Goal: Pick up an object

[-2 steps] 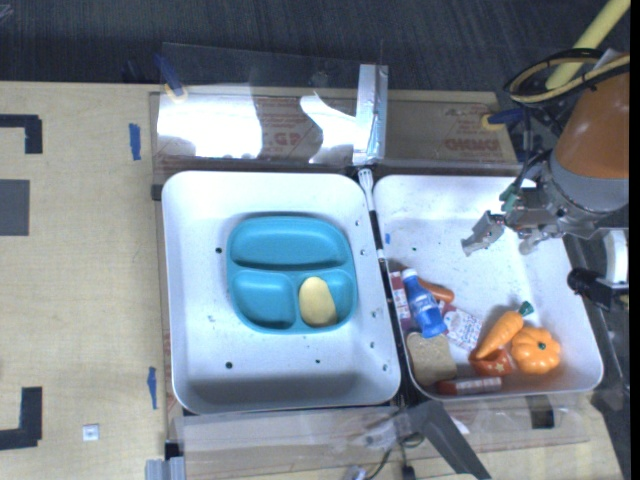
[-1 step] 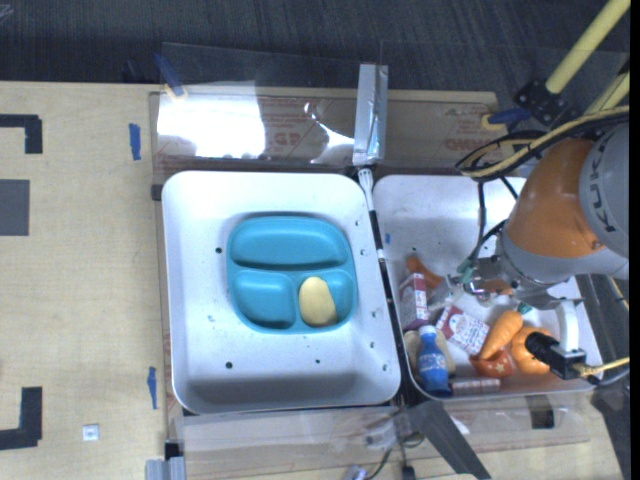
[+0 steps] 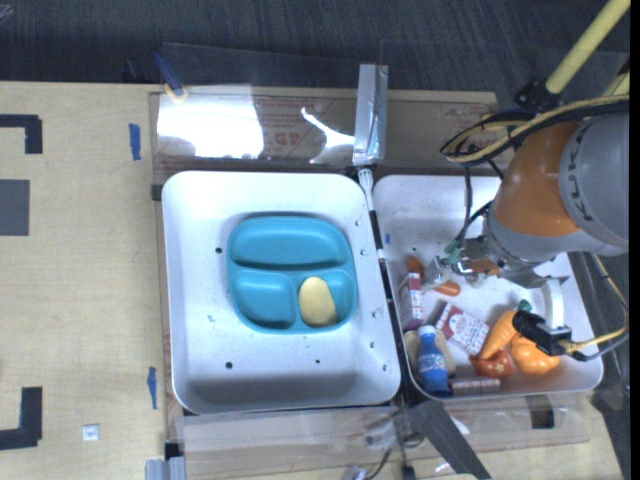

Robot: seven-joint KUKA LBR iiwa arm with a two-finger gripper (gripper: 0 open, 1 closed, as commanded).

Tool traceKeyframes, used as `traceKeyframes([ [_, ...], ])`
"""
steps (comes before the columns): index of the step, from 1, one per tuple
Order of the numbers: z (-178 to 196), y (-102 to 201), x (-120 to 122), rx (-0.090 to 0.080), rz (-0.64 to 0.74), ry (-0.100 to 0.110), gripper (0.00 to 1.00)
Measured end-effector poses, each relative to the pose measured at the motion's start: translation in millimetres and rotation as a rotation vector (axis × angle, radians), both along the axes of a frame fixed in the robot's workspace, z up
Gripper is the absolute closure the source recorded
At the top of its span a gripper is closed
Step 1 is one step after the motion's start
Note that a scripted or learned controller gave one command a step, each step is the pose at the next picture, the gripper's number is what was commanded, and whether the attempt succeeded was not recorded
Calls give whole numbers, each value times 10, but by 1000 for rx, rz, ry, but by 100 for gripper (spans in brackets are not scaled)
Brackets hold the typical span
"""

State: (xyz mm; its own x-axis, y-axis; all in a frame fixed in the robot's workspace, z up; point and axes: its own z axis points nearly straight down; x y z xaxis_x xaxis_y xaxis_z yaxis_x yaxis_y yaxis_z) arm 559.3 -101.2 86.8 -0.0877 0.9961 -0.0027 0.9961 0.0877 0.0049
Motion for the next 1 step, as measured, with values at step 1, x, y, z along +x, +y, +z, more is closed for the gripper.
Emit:
traceKeyframes([
  [1, 79, -12, 16, 1, -3, -2, 100],
])
